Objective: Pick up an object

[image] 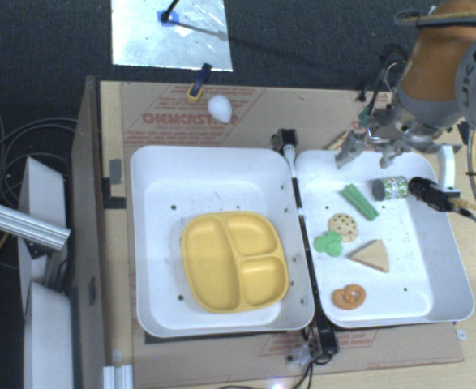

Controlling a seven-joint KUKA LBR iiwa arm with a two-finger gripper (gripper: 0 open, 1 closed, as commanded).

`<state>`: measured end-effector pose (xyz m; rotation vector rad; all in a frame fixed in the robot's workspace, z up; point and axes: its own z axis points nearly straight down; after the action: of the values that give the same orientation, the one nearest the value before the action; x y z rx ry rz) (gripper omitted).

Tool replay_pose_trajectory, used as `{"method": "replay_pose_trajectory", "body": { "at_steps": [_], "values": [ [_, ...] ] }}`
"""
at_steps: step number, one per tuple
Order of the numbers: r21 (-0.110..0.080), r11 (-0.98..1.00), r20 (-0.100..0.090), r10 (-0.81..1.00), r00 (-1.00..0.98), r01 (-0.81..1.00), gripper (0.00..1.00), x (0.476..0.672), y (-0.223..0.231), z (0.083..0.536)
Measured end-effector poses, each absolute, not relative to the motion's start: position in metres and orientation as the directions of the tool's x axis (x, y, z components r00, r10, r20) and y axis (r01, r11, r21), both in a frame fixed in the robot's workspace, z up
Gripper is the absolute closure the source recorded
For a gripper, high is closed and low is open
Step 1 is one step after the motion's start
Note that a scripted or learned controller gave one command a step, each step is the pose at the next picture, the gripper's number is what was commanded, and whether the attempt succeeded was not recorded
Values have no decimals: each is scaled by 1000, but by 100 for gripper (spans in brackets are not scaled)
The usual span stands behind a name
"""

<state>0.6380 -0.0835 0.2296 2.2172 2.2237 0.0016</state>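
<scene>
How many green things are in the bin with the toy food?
2. A green stick lies near the middle of the right bin, and a small green leafy piece sits below it, touching the cookie. The arm could hide more at the top.

In the right bin (444, 286), bare floor is lying open along the near and right sides. A green stick (358, 202), cookie (343, 226), wedge (370, 255), pretzel (349, 297) and small can (391, 188) are crowding its left and far parts.

Cardboard-topped bench (246, 108), two white bins (152, 217), possibly a white ball (220, 108)
</scene>
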Motion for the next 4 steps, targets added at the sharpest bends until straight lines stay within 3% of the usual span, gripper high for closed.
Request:
{"method": "replay_pose_trajectory", "body": {
  "at_steps": [1, 2, 3, 4],
  "values": [
    [-9, -3, 0, 1000, 3, 1000, 0, 613, -126, 128],
    [-5, 0, 2, 1000, 0, 1000, 0, 579, -103, 106],
    [10, 6, -2, 1000, -6, 1000, 0, 673, -113, 85],
    [7, 6, -1, 1000, -6, 1000, 100, 670, -113, 96]
  ]
}}
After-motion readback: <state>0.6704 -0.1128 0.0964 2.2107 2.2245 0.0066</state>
